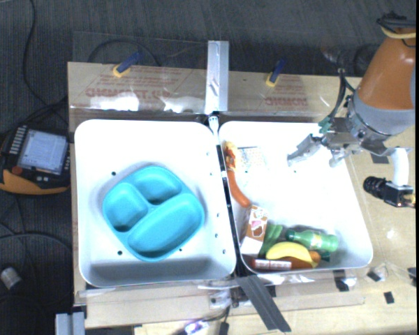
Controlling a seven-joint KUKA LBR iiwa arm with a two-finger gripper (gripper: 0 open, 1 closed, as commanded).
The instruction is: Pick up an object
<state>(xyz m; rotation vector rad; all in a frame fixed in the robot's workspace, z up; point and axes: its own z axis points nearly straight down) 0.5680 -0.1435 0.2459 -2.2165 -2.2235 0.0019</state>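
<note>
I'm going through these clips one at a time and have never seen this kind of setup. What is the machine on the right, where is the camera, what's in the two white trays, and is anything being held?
The single camera is fixed above the bench and looks down at a slant. The machine coming in from the right is a robot arm, grey with an orange band, ending in a two-finger gripper. The gripper hangs over the upper part of the right bin, its fingers spread apart with nothing between them, so nothing is held yet.

The left bin contains a blue divided plate. In the right bin the items sit along the left wall and near corner: an orange strip-shaped object, a small carton, a green bottle, a banana and a few pieces too crowded to name. A small handheld device lies on the floor to the left.
</note>
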